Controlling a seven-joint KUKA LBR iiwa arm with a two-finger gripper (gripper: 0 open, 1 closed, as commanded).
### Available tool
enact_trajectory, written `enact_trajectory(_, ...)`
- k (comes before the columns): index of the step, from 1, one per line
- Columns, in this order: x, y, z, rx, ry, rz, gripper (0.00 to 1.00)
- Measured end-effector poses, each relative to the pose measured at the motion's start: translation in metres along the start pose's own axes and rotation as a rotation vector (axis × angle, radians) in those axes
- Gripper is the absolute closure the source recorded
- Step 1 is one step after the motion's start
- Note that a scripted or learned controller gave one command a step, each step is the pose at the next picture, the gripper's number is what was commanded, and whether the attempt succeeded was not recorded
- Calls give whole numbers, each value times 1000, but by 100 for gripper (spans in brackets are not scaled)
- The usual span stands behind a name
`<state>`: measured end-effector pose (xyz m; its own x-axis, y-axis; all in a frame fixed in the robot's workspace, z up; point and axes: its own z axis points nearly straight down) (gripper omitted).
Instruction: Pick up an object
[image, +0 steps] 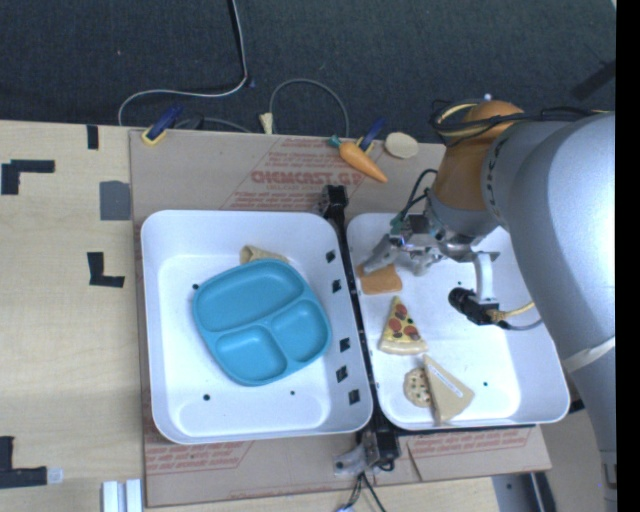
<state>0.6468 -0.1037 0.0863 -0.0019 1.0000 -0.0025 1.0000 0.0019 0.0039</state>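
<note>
Gripper down at toast pc in rt bin; couldn't tell grip state; nothing lifted yet, pick pending

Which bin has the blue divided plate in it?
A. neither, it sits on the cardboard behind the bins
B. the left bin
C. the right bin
B: the blue divided plate lies in the left bin, while the pizza slice lies in the right bin.

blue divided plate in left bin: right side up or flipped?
Right side up: the blue plate shows its three recessed compartments facing the camera, flat in the left bin.
</note>
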Motion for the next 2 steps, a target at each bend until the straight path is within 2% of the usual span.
enact_trajectory(1,5,22,1,5,1,0,0)
enact_trajectory(2,8,-15,0,-1,0,2,0)
